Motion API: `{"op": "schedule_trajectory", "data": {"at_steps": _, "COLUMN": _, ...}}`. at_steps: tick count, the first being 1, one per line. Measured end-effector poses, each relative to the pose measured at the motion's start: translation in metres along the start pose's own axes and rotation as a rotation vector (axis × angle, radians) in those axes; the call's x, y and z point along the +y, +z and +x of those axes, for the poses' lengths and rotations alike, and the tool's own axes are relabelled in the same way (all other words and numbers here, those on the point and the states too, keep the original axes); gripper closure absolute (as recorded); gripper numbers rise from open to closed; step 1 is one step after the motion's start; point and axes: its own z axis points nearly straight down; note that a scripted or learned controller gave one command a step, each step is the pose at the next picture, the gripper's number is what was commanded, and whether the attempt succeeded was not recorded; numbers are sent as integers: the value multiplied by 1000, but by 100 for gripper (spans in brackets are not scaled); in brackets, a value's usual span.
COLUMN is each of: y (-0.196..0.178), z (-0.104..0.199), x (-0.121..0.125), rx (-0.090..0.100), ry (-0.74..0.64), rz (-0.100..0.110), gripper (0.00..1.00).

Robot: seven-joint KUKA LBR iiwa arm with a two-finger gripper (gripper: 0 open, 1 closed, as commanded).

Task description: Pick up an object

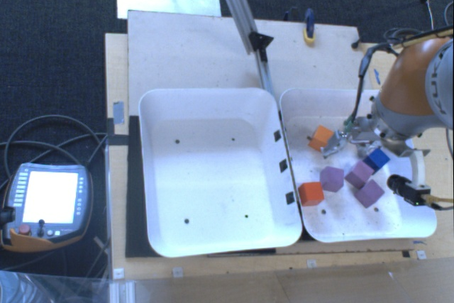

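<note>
On the bench I see two white bins (pixel 213 99); at right of frame, the gripper (pixel 333 146) pinches the orange block (pixel 320 138).

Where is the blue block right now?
The blue block sits in the right bin, toward its right side, directly under the wrist and touching the upper edge of a purple block.

Arm (pixel 424 78): we see it cut off by the right edge.
Blue block (pixel 378 158): partly hidden under the wrist.
Right bin (pixel 369 232): far right rim covered by the arm.
</note>
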Motion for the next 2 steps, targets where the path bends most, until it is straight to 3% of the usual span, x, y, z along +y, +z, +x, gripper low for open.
{"op": "schedule_trajectory", "data": {"at_steps": 1, "y": 52, "z": 0, "x": 0, "rx": 0, "ry": 1, "rz": 0, "gripper": 0}}
{"op": "schedule_trajectory", "data": {"at_steps": 2, "y": 38, "z": 0, "x": 2, "rx": 0, "ry": -2, "rz": -6, "gripper": 100}}
